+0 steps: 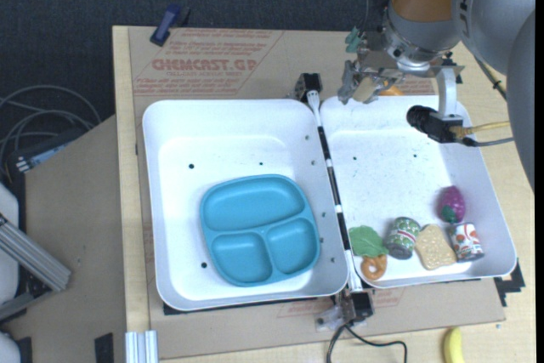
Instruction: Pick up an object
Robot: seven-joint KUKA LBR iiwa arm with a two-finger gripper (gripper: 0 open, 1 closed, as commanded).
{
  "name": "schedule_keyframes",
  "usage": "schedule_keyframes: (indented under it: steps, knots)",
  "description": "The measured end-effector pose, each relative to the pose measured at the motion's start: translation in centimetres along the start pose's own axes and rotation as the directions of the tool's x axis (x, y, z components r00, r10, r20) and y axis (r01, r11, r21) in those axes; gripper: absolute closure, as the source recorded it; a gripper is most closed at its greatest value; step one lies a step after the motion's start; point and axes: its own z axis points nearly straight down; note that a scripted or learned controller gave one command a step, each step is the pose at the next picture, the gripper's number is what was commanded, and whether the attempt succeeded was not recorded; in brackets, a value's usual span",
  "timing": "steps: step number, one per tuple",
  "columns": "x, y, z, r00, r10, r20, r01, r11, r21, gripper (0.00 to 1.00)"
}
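Nearest you, the toys crowd the right bin's (408,161) front wall: green leaf (365,240), pretzel (373,267), cracker (434,246), can (467,241), purple fruit (451,203). That wall limits approach; the bare floor behind them gives room. Farther back, your gripper (364,89) hangs over the far rim, fingers spread, holding nothing.

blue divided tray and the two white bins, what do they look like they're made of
Blue divided tray: probably moulded plastic, with a smooth, even colour and rounded compartment walls. White bins: likely thin formed plastic, glossy with soft rounded rims, though enamelled metal can't be ruled out.
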Motion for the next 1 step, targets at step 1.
schedule_keyframes:
  steps: [1]
  knots:
    - [-3.74,-7.39,1.94,1.000,0.003,0.002,-0.003,1.000,0.001,1.00]
